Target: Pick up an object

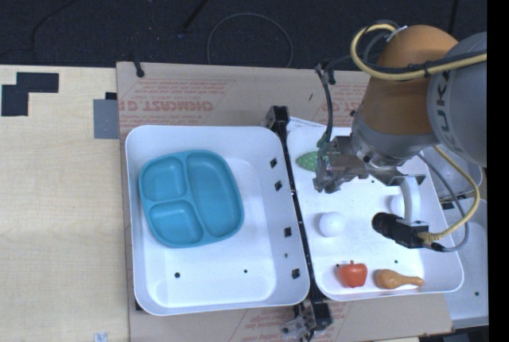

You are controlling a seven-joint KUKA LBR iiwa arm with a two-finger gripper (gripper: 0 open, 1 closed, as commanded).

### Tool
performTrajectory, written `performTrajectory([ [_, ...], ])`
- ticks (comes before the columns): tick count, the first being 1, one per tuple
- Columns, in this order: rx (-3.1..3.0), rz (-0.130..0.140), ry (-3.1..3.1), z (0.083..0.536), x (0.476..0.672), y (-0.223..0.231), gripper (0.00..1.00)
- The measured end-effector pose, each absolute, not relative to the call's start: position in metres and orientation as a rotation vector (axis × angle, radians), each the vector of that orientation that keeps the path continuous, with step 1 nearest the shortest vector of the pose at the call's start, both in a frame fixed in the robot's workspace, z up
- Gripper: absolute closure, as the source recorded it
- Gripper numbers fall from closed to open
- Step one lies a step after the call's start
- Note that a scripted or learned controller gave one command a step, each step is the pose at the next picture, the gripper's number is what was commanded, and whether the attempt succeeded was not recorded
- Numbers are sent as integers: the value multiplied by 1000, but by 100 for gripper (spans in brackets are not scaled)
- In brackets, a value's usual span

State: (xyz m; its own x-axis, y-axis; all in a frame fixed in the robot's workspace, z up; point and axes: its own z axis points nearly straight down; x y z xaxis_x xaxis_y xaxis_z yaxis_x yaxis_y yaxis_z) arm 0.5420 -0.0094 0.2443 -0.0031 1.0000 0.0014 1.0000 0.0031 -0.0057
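Arm over right bin (445, 285), upper part.
Gripper (328, 181) beside green object (308, 161); can't tell jaw state.

Red letters printed on the brown cardboard sheet (207, 94) under the bins, near the top middle of the frame. Upside down and too blurry to read for sure. More red print on the same cardboard at the bottom edge, also too small to read. Part of big dark letters on the grey arm (465, 106) at the right edge, maybe "UK".
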Motion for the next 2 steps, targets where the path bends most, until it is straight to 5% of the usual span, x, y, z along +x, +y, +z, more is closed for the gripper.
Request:
performTrajectory([
  [2, -2214, 2, -2224, 252, 559, 93, 100],
])
